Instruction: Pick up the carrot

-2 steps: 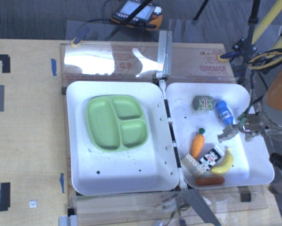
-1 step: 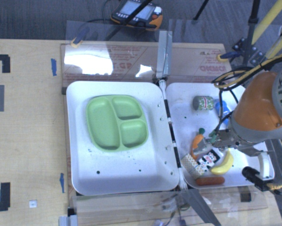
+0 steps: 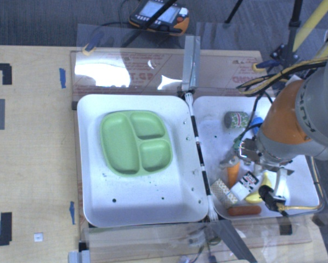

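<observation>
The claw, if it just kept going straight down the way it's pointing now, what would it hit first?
Most likely the small orange carrot, which lies in the right white bin just under the claw, beside a white box. Depth is hard to judge from this slanted view, so it could land slightly off the carrot.

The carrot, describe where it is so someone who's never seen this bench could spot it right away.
Look in the right bin, next to the one holding the green plate. The carrot lies just left of the end effector, among the cluttered items. It is the short bright orange piece, above the white box and the red sausage.
</observation>
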Available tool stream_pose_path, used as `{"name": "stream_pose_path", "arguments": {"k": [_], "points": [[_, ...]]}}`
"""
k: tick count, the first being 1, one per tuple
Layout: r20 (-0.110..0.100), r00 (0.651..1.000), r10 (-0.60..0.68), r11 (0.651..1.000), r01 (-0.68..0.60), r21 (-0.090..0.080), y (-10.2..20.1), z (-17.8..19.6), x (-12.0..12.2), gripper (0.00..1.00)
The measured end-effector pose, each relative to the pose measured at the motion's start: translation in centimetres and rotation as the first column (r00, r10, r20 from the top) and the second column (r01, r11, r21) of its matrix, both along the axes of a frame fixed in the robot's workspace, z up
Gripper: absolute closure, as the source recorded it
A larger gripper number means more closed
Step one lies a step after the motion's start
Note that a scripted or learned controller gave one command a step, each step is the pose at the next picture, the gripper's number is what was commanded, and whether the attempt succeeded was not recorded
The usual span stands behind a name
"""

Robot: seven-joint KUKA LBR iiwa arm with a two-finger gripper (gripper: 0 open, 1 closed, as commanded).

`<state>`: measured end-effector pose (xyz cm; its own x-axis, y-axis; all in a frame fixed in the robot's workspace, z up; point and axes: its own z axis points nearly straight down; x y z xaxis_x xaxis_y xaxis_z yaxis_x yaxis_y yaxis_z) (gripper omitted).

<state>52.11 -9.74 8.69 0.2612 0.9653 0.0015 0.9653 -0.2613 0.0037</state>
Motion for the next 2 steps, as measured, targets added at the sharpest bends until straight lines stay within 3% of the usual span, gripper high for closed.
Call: {"name": "stream_pose_path", "arguments": {"k": [1,2], "points": [[0.005,1.000,-0.001,1.000,0.001,-0.001,0.0,1.0,0.2,1.00],[-0.007,0.901,-0.434,0.901,0.434,-0.002,1.1,9.9,-2.7,1.00]]}}
